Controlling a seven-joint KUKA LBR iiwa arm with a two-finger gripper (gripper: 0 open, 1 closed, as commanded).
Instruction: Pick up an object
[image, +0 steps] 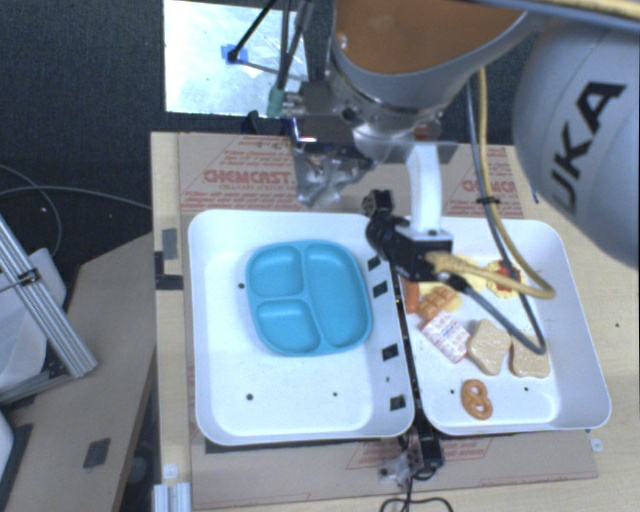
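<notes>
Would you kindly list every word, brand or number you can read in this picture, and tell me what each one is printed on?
"CHEMCAST" in red on the cardboard sheet under the bins, left of the arm; the smaller red lines beneath it are too blurred to read.
The same red logo on that sheet at upper right is partly hidden behind a cable and cannot be read in full.
"UKA" in black on the grey arm; the brand's first letter is out of sight.
</notes>
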